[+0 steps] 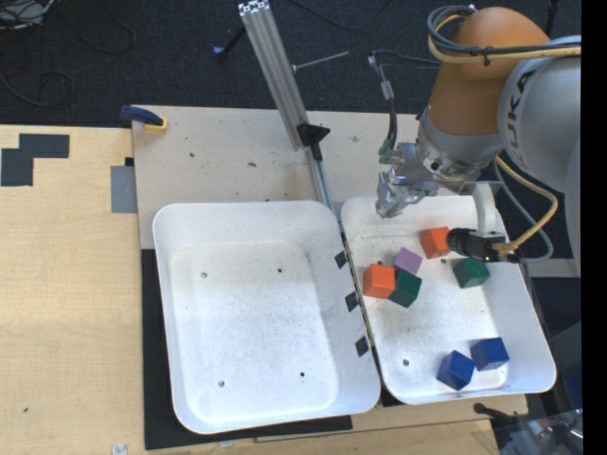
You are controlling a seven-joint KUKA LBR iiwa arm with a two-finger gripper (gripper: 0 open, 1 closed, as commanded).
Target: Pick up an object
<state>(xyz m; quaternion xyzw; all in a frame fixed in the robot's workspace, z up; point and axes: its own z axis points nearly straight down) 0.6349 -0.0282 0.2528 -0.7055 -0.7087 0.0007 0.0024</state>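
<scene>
My gripper [390, 204] hangs over the far left corner of the right bin [531, 344], with nothing visible between its fingers. Several blocks lie in that bin. An orange block [378, 280], a purple block [409, 261] and a dark green block [405, 289] cluster just below the gripper. Another orange block [434, 242] and a green block [470, 272] lie further right. Two blue blocks [456, 369] [489, 353] rest near the front edge.
The left bin [190, 254] sits beside the right one, divided by black clips [352, 300]. A slanted aluminium post [277, 74] rises behind the bins. A black cable connector [469, 244] reaches over the right bin's far side.
</scene>
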